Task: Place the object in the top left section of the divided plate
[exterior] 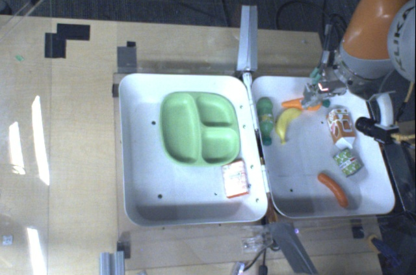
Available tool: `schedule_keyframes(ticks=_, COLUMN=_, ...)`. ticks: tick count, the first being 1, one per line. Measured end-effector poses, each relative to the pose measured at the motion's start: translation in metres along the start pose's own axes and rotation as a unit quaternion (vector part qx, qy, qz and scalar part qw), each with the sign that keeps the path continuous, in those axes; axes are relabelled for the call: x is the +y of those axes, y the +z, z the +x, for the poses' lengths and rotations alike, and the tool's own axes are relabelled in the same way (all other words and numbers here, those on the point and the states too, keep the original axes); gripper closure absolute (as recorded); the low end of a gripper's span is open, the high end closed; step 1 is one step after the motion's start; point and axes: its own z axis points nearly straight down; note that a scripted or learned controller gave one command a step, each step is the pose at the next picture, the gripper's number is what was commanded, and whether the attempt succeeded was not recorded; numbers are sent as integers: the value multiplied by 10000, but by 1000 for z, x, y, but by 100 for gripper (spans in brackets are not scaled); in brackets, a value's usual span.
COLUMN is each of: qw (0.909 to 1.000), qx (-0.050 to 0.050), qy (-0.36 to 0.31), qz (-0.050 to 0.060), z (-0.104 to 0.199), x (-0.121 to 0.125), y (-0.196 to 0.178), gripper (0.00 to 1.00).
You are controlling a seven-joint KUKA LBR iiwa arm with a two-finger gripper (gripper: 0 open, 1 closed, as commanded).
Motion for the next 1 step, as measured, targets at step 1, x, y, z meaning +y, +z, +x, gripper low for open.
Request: schedule_keyframes(ticks=1, qw=9735, qx=-2, qy=2289, qz=20, z=-41, x=18, y=79, gripper=100)
